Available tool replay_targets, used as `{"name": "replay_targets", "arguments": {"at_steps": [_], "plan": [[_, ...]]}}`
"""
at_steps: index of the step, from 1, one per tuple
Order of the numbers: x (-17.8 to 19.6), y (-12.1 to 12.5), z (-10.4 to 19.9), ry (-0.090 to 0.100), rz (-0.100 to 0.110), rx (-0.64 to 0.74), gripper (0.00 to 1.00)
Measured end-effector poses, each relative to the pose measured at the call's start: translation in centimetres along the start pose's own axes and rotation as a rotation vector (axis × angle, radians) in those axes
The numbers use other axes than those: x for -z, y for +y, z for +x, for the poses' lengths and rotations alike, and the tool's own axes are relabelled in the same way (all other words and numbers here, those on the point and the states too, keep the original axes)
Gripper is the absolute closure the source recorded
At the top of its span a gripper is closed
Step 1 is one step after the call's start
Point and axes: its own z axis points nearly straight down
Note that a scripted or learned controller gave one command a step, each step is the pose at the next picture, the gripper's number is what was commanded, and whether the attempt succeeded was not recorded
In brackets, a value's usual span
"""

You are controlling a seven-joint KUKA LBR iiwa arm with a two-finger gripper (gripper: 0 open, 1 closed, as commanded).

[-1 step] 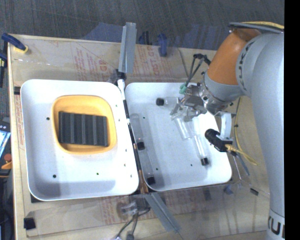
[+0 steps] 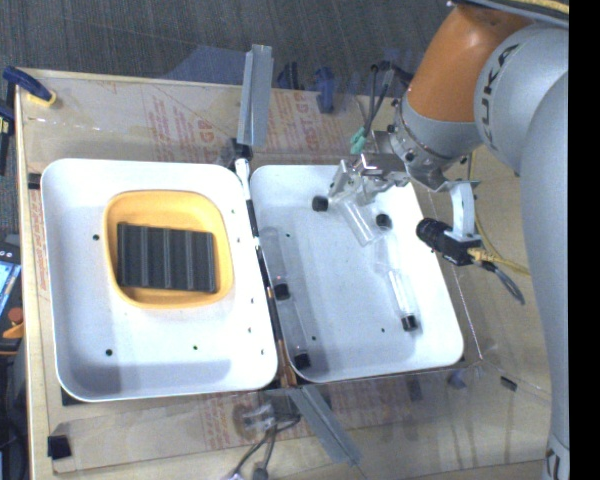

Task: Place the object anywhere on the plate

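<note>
Your claw hangs low over the far end of the right bin, released: its two dark tips stand apart and nothing sits between them. The dark ribbed block, which looks like the task's object, lies flat in the middle of the yellow plate in the left bin, well apart from the claw and inside the plate's rim on all sides. Judged from that, the placing looks done and the step in hand is to get clear. Lift straight up before you swing away, so the tips do not drag across the bin floor or catch the wall between the bins. Keep off the clear tube with a dark end lying near the right bin's right wall; if that tube is in fact your object, come down over its middle and close across its narrow width. By count: two bins, one plate, one ribbed block, one clear tube, one arm.
</note>
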Motion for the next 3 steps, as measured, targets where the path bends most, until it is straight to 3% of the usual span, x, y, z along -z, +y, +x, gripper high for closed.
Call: {"name": "replay_targets", "arguments": {"at_steps": [1,2,3], "plan": [[-6.6,0.4,3.0,0.0,0.003,0.142,1.0],[-7.5,-0.5,7.3,0.0,0.005,0.21,1.0],[-5.6,-0.7,12.3,-0.001,0.0,0.369,1.0]]}}
